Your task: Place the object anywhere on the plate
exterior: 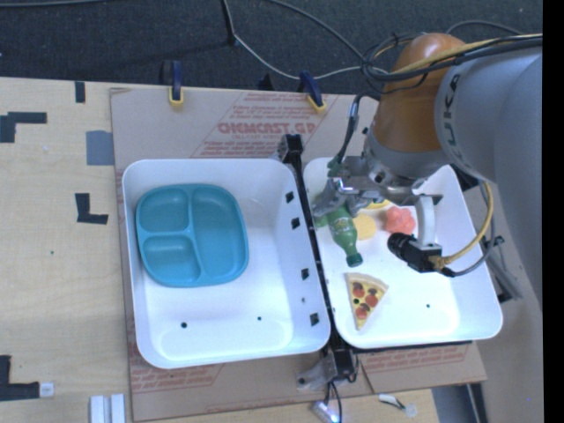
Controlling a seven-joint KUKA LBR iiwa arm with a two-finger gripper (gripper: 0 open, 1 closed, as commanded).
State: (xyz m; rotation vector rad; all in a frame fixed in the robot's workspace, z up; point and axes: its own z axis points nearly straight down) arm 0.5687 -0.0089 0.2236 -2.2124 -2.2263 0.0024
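Camera view is looking down at a slant on the desk, where two shallow white bins are sitting side by side on a cardboard sheet. The arm is reaching in from the right, and its tool is hanging low over the upper left part of the right bin, just beside the divider between the bins. Directly under the tool, a green bottle is lying on the bin floor, its long axis running from the tool down and slightly right, cap end toward the near edge; its upper end is tucked under the tool, and whether the tool is gripping it, open or closed is something I cannot tell from here. The plate, a blue one with three compartments and nothing in them, is lying in the left bin, well apart from the bottle and across the divider to the left. So the coming move, as I judge it, is turning on a lift and a carry leftward over that divider. Sharing the right bin are a pizza slice, a red piece and a yellow piece, both near the bottle.
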